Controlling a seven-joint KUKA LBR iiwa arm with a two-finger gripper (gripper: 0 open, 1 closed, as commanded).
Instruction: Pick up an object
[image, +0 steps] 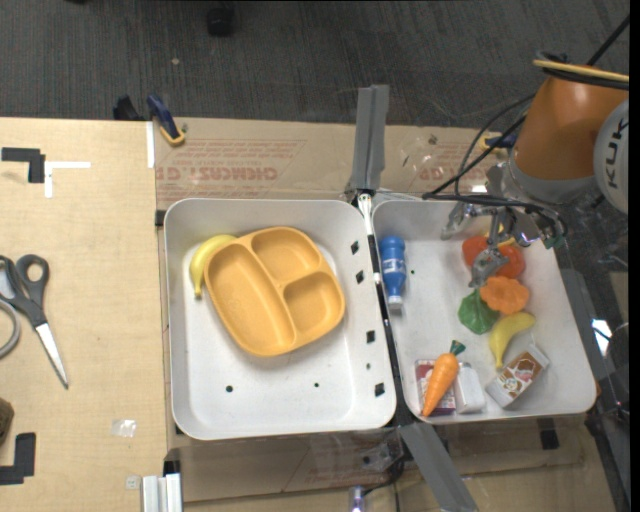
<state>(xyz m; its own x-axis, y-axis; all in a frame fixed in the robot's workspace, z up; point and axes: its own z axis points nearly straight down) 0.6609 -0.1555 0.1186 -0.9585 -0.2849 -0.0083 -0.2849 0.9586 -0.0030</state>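
Two bins side by side; gripper low in right one, over red toy, beside orange toy. Fingers perhaps open, impossible to tell.

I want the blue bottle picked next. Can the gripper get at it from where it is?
Probably yes. The blue bottle lies alone by the right bin's left wall, nothing on top; the gripper hovers over the toys farther right. The wall beside it may crowd one finger.
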